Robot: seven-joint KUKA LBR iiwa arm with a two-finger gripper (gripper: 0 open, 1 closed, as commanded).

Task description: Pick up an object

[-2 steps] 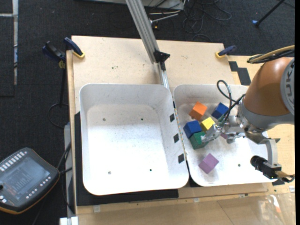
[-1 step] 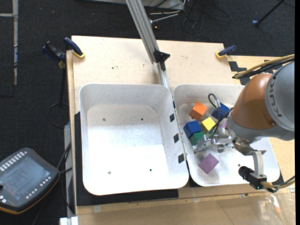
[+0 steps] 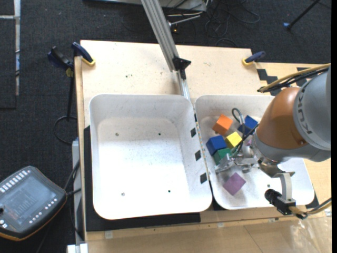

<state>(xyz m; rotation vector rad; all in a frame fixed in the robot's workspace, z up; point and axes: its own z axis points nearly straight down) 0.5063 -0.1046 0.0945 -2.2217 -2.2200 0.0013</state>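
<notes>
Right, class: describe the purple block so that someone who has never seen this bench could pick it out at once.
Start at the right-hand white bin, where the grey arm reaches in. Below the cluster of coloured blocks, the purple block lies nearest the bin's front edge. It is the purple one, set a little apart from the orange block, yellow block and blue block above.

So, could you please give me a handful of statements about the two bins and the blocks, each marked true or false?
1. The coloured blocks all lie in the right bin. True.
2. The purple block sits in the left bin. False: it lies in the right bin, nearer the front edge than the other blocks.
3. The orange block lies farther from the camera than the yellow block. True.
4. The arm reaches over the left bin. False: it hangs over the right bin.
5. The gripper is down among the blocks. True.
</notes>
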